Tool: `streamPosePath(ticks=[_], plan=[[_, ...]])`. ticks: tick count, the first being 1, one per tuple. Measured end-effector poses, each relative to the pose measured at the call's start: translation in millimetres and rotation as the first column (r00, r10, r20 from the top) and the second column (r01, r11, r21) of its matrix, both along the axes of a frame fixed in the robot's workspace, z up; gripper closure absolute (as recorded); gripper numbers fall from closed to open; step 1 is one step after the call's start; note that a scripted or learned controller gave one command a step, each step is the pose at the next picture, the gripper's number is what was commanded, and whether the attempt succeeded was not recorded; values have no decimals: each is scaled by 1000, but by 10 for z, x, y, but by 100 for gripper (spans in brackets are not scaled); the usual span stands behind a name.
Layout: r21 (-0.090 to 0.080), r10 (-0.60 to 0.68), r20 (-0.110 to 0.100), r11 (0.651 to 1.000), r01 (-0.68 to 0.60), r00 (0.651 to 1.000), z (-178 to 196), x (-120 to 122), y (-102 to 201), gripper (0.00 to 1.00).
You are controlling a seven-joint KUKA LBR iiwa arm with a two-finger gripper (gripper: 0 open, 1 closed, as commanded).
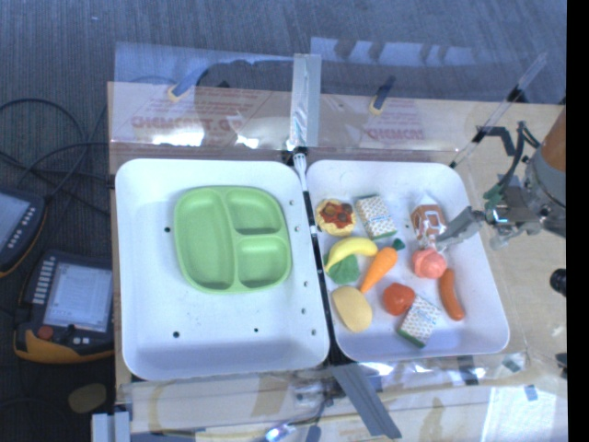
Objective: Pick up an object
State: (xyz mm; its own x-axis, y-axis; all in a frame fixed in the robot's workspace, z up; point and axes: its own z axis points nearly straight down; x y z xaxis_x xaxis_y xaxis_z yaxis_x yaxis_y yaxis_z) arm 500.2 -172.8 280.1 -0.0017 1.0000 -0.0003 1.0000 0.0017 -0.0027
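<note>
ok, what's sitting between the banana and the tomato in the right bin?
In the camera view, the carrot lies between the banana and the tomato, slanting with its green top toward the upper right. It seems to touch the banana's tip.

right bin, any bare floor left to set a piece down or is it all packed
Right bin: bare near its top wall above the pizza and along its right wall past the sausage. The middle is crowded. The green tray compartments lie bare.

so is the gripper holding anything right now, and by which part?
Cannot tell. The gripper sits low in the right bin, by the brown-and-white toy and the pink one; too blurred to show anything between its fingers.
</note>
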Motion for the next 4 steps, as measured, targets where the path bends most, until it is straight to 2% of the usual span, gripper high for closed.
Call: streamPosePath(ticks=[1, 2, 3, 4], plan=[[1, -153, -3, 988, 153, 988, -1235, -39, 302, 0], [2, -151, -1, 989, 151, 989, -1849, -142, -58, 0], [4, -150, -3, 989, 150, 989, -1766, -137, -52, 100], [-1, -354, -3, 935, 354, 935, -1380, 56, 116, 100]])
